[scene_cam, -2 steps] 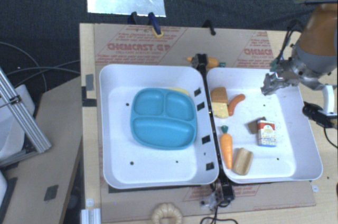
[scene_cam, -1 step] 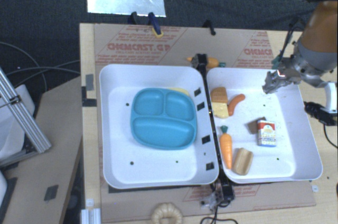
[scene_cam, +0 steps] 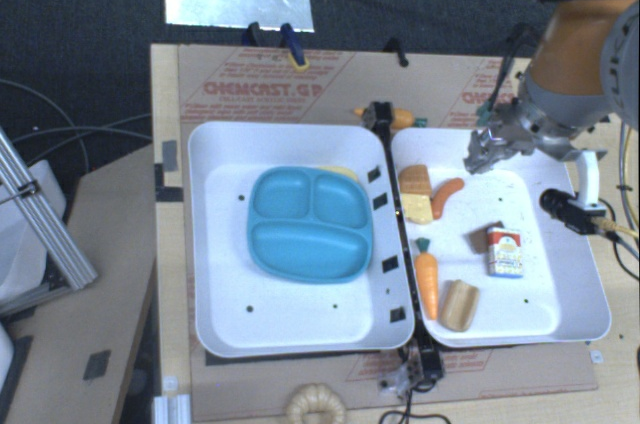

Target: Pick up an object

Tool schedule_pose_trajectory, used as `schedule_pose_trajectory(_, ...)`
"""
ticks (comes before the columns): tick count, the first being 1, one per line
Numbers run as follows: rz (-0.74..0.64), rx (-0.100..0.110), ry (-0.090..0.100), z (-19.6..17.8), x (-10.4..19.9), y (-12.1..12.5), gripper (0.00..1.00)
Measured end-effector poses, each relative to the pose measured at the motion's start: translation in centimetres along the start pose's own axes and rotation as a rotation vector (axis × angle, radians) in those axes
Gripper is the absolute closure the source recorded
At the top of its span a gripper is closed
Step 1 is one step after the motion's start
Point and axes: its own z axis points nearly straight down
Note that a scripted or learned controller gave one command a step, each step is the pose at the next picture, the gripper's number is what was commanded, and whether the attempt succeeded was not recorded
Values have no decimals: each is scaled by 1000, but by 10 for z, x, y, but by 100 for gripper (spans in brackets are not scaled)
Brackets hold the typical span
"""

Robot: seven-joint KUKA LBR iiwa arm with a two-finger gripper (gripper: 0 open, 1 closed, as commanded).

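Two bins sit side by side on the bench, touching along their inner edges. The left bin [scene_cam: 215,212] holds a divided plate [scene_cam: 308,223] near its middle. In the right bin [scene_cam: 570,297], a bread slice [scene_cam: 415,179] lies by the left edge toward the far corner, with a cheese wedge [scene_cam: 417,207] just in front of it and a sausage [scene_cam: 446,195] just to their right. A carrot [scene_cam: 428,280] lies along the left edge nearer the front, a bread roll [scene_cam: 459,304] just beside it. A small carton [scene_cam: 505,252] sits near the bin's middle. The gripper [scene_cam: 487,152] hangs over the far edge of the right bin.
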Motion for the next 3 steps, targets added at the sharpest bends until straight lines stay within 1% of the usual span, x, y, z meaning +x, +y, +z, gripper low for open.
schedule_pose_trajectory(1, 2, 0, -1, -7, 56, 10, 100)
schedule_pose_trajectory(2, 0, -1, 0, -7, 115, 32, 100)
schedule_pose_trajectory(3, 1, 1, -1, 11, 165, 40, 100)
